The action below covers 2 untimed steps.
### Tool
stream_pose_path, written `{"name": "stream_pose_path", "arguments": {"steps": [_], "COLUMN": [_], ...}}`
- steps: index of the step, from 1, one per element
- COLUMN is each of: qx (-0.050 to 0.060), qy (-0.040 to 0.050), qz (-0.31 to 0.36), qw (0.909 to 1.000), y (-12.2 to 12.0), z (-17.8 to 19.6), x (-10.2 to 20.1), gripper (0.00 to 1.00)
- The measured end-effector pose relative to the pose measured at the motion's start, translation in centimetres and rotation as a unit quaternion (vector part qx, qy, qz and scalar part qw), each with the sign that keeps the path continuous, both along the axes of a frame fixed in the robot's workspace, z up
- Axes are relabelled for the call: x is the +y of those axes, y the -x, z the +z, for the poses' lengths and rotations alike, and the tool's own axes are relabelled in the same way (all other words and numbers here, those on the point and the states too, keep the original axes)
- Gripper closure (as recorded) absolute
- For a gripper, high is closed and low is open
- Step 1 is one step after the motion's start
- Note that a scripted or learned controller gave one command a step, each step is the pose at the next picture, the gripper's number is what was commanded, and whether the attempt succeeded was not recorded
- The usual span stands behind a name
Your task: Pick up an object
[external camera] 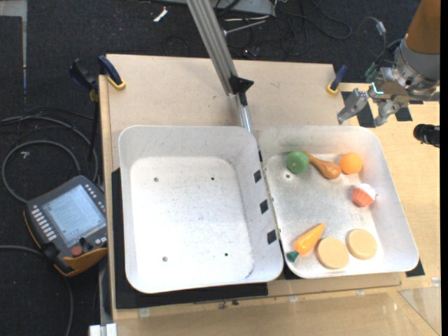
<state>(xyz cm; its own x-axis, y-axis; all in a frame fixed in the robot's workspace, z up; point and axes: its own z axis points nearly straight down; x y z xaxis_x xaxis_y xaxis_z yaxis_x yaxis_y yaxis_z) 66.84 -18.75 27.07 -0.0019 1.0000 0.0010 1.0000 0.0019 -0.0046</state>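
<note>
Seven little toy foods sat in the right bin (399, 208), the left bin (140, 145) beside it. Going left to right: green ball (297, 162) at about 11 o'clock, carrot (309, 238) at 7, brown drumstick-looking piece (325, 167), two tan discs (333, 253) (362, 243) at 5, orange ball (351, 163) at 1, pink-white piece (363, 195). All looked light, hard plastic, kinda slippery. I'd pinch the carrot across its middle. Gripper (369, 112) hovered beyond the bin's 1 o'clock corner, fingers spread, pinching nothing.
</note>
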Motion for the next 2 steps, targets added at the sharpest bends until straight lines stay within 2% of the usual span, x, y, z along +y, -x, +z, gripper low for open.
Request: {"name": "stream_pose_path", "arguments": {"steps": [1, 2], "qx": [-0.002, -0.001], "qy": [0.0010, 0.0007], "qz": [0.001, -0.001], "qw": [1.0000, 1.0000], "y": [-0.1, -0.2], "z": [0.3, -4.3], "x": [0.0, -0.6], "gripper": [0.00, 0.00]}}
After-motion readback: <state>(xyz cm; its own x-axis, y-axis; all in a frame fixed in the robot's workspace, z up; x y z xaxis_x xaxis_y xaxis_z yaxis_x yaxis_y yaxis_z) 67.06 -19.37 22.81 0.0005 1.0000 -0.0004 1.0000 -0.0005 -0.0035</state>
